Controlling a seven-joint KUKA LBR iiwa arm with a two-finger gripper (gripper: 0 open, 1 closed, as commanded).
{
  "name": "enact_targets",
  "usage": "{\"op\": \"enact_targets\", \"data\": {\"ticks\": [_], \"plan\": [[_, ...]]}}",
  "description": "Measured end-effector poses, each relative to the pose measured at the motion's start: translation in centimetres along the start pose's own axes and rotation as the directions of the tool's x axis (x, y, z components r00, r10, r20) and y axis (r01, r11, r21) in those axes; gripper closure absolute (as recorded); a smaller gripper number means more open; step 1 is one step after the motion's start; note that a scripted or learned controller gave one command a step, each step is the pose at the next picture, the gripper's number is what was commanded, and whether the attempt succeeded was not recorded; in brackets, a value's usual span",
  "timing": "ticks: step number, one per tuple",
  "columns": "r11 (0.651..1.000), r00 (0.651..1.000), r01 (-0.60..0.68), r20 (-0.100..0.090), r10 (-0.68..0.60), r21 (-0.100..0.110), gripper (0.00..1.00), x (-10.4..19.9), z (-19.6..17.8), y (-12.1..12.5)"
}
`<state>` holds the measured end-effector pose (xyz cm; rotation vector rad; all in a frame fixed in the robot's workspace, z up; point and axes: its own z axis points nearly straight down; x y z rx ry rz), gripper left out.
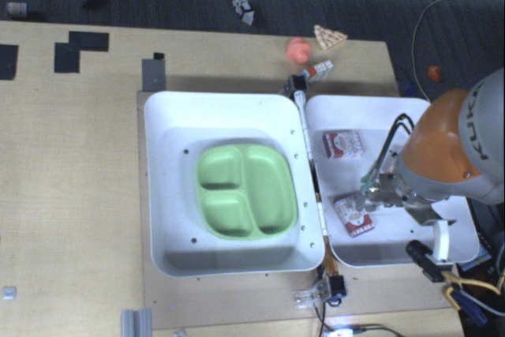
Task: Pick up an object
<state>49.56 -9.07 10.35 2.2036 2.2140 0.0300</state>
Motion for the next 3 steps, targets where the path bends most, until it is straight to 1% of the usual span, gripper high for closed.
{"op": "enact_targets", "data": {"ticks": [1, 2, 3], "plan": [[1.0, 1.0, 0.0, 0.001, 0.0, 0.0, 0.0, 0.0, 0.0, 0.0], [1.0, 1.0, 0.003, -0.003, -0.003, -0.003, 1.0, 0.2, -1.1, 0.2], [1.0, 1.0, -0.003, 0.003, 0.003, 0.023, 1.0, -7.4, 1.2, -0.9]]}}
